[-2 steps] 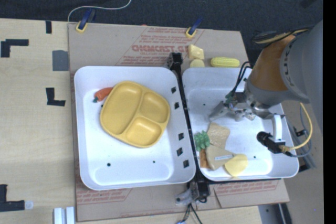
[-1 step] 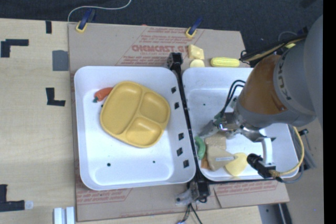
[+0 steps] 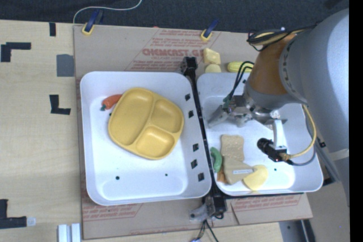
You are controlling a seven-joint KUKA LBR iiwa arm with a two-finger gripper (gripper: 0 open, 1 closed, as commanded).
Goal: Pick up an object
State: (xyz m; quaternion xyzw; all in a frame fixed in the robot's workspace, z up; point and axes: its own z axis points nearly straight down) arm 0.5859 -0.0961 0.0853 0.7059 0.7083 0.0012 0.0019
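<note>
Toward the right bin's (image 3: 295,181) front lie the candidate objects: a tan slice of toast (image 3: 232,147), a beige wedge (image 3: 234,168) just below it, a yellow lemon-like piece (image 3: 256,177) and a green pepper (image 3: 216,158) by the left wall. Above them the gripper (image 3: 220,116) hangs low over the bin floor, nothing visibly between its fingers; whether they are apart cannot be told. Left bin (image 3: 96,178) holds a yellow divided plate (image 3: 146,122) beside a carrot (image 3: 111,101).
</note>
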